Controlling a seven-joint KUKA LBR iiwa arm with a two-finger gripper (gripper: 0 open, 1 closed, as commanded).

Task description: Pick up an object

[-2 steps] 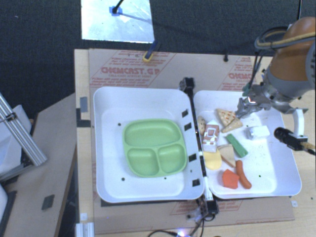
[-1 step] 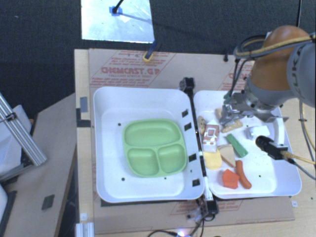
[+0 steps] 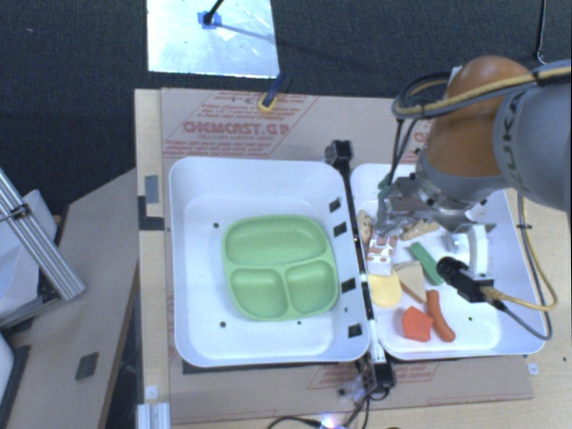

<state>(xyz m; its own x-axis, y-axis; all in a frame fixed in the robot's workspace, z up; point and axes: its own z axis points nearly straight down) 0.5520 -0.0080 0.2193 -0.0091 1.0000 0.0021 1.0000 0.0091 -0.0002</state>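
Front of right bin point(image 3: 487, 333), nearest cam: orange chunk point(image 3: 415, 323) w/ red sausage point(image 3: 438, 315) touching its right side, sausage slanting away toward the bin's middle; just behind them, yellow piece point(image 3: 386, 290) close to the bin's left wall, tan wedge point(image 3: 412, 280) touching its right edge; green stick point(image 3: 425, 263) lies slanted just beyond the wedge; all of these are loose on the bin floor, none lifted. Further back, red-and-white piece point(image 3: 379, 250) sits by the left wall, right under the gripper point(image 3: 386, 225); gripper is low in the bin's left half, pointing down at that piece; can't tell whether it's spread or closed, or whether it touches anything, since the wrist hides the tips. Arm point(image 3: 474, 123) comes in from the right, orange band above the far part of the bin. Left bin point(image 3: 198, 329) alongside, touching the right one; green plate point(image 3: 277, 266), 3 compartments, flat near its middle. Both bins rest on a cardboard sheet point(image 3: 237, 125) w/ red lettering; beyond it, farthest back, a silver sheet point(image 3: 213, 25) on dark floor.
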